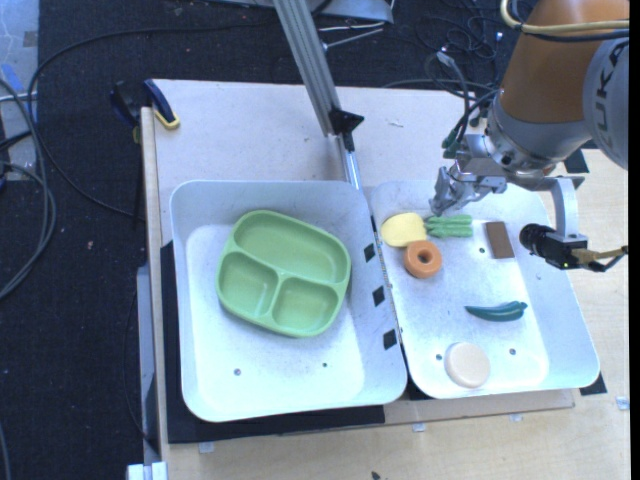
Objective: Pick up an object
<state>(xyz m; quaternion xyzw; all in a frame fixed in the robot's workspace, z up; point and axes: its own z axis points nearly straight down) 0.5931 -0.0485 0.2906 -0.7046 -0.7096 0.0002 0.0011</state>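
- Jaws point(443, 206) hover low over the ribbed green bean-like toy point(450, 227) in the right white bin point(560, 298); their spread I cannot tell.
- Nothing is lifted yet; grasp and raise remain.

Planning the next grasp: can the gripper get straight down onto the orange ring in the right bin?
Probably yes. The orange ring lies flat with open floor in front; only the yellow piece sits close behind it. The gripper hovers just above, by the green bean pod.
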